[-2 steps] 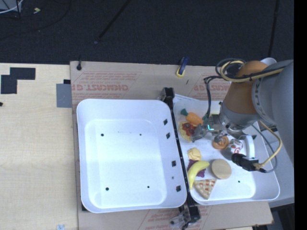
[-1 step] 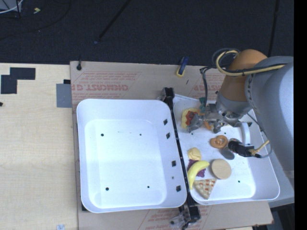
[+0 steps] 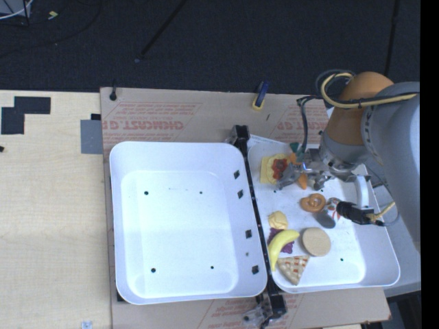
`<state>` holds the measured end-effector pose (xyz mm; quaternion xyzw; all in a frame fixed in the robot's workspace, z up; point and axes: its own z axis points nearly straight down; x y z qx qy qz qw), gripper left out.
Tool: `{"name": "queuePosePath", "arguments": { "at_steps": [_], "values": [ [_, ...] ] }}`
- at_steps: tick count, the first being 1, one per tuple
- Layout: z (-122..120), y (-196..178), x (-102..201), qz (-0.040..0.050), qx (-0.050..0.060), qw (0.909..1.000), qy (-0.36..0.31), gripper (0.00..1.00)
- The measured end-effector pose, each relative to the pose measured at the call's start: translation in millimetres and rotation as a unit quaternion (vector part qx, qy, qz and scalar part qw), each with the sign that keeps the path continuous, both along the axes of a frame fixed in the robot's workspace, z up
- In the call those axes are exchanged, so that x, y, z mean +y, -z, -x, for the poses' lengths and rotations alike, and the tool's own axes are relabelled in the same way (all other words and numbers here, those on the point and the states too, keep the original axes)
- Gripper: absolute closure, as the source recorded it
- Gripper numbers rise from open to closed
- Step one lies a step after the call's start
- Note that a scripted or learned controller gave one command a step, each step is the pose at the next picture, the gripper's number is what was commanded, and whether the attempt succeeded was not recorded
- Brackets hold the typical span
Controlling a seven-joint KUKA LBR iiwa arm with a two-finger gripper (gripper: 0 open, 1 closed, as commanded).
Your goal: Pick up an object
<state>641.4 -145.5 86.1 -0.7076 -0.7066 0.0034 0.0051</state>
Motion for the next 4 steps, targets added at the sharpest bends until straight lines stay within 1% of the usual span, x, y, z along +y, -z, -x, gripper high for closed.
{"name": "queuePosePath", "arguments": {
  "at_steps": [1, 2, 3, 4],
  "values": [
    [5, -2, -68, 0.0025, -0.006, 1.0, 0.0, 0.0],
    [-2, -2, -40, 0.0012, -0.004, 1.0, -0.001, 0.0],
    [-2, -1, -48, 0.0014, -0.004, 1.0, -0.001, 0.0],
    [-1, -1, -19, 0.0012, -0.002, 1.0, -0.001, 0.0]
  ]
}}
